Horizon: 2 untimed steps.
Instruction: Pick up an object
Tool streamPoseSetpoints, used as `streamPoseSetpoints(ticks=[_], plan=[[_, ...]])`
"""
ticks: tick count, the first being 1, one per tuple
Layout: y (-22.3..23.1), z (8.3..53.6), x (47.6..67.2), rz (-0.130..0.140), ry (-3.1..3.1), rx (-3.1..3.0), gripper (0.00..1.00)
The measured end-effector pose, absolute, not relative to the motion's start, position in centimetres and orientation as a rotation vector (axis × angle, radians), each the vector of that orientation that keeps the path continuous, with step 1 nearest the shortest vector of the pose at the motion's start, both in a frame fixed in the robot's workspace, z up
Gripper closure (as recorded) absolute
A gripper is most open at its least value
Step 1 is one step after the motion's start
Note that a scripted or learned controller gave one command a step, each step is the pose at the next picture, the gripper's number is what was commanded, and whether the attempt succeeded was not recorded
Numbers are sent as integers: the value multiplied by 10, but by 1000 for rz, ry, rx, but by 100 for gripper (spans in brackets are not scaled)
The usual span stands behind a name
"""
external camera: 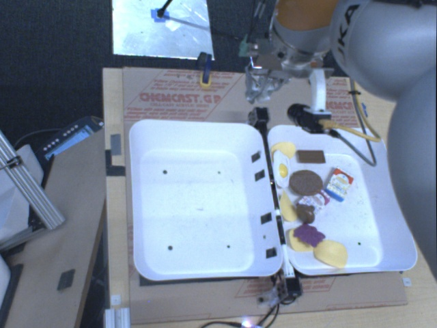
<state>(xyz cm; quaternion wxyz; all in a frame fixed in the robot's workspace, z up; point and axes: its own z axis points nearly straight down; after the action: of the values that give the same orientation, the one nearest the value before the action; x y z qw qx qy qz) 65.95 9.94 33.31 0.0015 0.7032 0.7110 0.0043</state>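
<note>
My gripper (259, 93) hangs over the bench behind the two bins, near the back end of the divider between them, and holds nothing that I can see. The right bin (382, 231) contains several toy food items on its left side: a brown round patty (305, 182), a brown rectangle (311, 157), a red and white carton (339, 183), a fried egg (281, 169), a purple piece (308, 235) and a yellow piece (331, 253). All of them lie in front of and below the gripper.
The left bin (198, 197) sits beside the right one, with black clips (259, 176) along the shared edge. A yellow and blue clamp (204, 70) stands at the back of the bench. The grey arm (389, 53) fills the upper right.
</note>
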Motion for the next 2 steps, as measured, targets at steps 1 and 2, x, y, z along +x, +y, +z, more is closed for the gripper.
streamPoseSetpoints(ticks=[1,2], plan=[[159,415,614,16,2233,2206,100],[240,356,618,-1,2237,2211,100]])
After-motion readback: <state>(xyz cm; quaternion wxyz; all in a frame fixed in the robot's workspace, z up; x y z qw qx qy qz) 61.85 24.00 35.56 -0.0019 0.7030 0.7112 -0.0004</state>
